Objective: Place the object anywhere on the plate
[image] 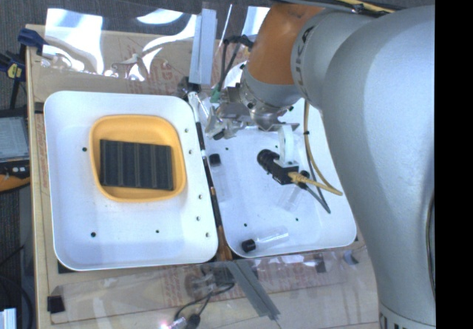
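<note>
My tool (220, 119) hangs over the back of the right bin (332, 228); I cannot tell if it is open or closed. The little black block (214, 160) lies in that bin, near my tool. It looks light and hard, so I would pinch its sides. The left bin (66, 239) holds the yellow plate (137, 130) with a dark mat (137, 165) on it.

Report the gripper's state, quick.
Gripper: cannot be told, open or closed; it hangs at the far left corner of the view's right bin.

Yellow plate (137, 128) in left bin (111, 231); gripper (219, 122) above right bin (325, 224), far left corner
</note>
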Motion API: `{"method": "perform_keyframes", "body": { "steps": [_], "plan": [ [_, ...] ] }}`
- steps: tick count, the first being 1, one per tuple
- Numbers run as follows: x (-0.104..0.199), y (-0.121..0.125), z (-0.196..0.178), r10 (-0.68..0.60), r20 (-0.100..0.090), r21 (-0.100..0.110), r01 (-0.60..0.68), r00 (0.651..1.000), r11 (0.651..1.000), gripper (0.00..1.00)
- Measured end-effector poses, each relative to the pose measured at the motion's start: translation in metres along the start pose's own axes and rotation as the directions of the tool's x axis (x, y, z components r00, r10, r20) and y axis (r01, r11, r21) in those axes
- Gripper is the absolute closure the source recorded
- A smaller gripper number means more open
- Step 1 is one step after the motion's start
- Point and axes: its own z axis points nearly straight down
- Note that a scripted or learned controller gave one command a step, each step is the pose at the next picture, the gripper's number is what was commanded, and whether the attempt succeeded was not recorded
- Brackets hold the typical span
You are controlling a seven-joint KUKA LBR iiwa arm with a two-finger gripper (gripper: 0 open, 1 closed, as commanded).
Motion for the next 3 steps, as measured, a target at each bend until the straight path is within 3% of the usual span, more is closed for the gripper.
{"method": "perform_keyframes", "body": {
  "steps": [1, 2, 3],
  "plan": [
    [0.018, -0.022, 0.001, -0.093, 0.0, 0.003, 0.093, 0.996, 0.996, 1.0],
    [0.018, -0.022, 0.0, -0.093, 0.0, 0.003, 0.093, 0.996, 0.996, 0.0],
    [0.002, 0.019, -0.014, -0.051, 0.0, -0.002, 0.051, 0.999, 0.999, 0.0]
  ]
}}
